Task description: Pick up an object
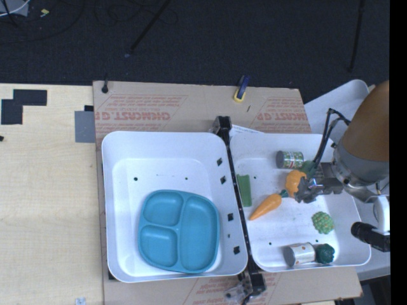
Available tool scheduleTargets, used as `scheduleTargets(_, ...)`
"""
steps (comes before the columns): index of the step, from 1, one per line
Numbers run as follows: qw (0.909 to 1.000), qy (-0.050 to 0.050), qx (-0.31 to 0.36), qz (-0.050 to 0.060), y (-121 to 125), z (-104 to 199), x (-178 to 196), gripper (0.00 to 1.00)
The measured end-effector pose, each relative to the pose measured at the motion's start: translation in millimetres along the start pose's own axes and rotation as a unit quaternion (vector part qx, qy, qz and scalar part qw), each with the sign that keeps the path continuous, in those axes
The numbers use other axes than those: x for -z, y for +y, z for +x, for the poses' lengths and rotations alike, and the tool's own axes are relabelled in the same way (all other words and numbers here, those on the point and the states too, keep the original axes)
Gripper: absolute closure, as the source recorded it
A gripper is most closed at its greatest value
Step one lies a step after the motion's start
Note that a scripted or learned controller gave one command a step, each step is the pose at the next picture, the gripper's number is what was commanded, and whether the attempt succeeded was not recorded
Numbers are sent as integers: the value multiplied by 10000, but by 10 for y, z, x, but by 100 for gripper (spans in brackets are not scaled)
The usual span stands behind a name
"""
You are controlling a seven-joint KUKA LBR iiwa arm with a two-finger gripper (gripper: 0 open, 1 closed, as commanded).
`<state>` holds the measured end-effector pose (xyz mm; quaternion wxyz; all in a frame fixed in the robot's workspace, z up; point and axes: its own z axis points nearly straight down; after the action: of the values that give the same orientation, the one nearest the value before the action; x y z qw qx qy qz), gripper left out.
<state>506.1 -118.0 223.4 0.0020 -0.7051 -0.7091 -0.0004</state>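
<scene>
Glossy white plastic bins (121, 170) sit on matt brown cardboard (165, 110).

1. Blue divided plate (179, 231): left bin (121, 164), toward 5 o'clock.
2. Cardboard sheet (165, 107): under both bins.
3. Yellow-and-blue clamp (241, 89): cardboard's 12 o'clock edge.

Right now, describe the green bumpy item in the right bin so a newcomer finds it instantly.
Start at the right bin, the one without the blue tray. Along its right side, below the pincer, sits a small round light green bumpy ball. Unlike the darker green piece beside the can below, it stands alone.
</scene>
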Motion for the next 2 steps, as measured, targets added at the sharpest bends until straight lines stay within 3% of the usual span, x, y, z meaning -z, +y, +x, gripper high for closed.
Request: scheduleTargets(2, 10000, -6, -1, -6, 522, 984, -55, 100)
